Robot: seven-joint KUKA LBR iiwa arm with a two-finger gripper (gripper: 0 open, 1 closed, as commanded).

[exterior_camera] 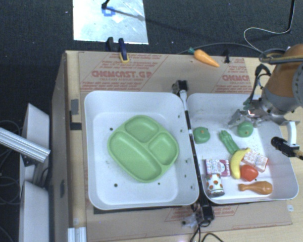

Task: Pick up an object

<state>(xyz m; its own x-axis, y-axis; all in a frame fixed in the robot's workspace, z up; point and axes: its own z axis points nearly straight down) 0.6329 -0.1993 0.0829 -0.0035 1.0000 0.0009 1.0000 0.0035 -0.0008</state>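
The right bin (212, 105) holds several toy foods. A green round fruit (245, 130) lies near its far right side. My gripper (248, 118) hangs right over the far edge of that fruit, and its grey fingers (237, 119) look spread open, with nothing gripped between them. Further left lie a green pepper-like piece (200, 134) and a green cucumber (228, 141). Toward the front sit a banana (236, 163), a red tomato (248, 173), a drumstick (256, 187), a pink-and-white box (215, 166) and a small can (215, 184).
A green divided plate (143, 147) lies in the left bin (98, 115). A carrot (206, 58) rests on the cardboard behind the bins. A white-pink packet (256, 160) sits beside the banana. A black part (284, 146) juts over the right bin's right rim.
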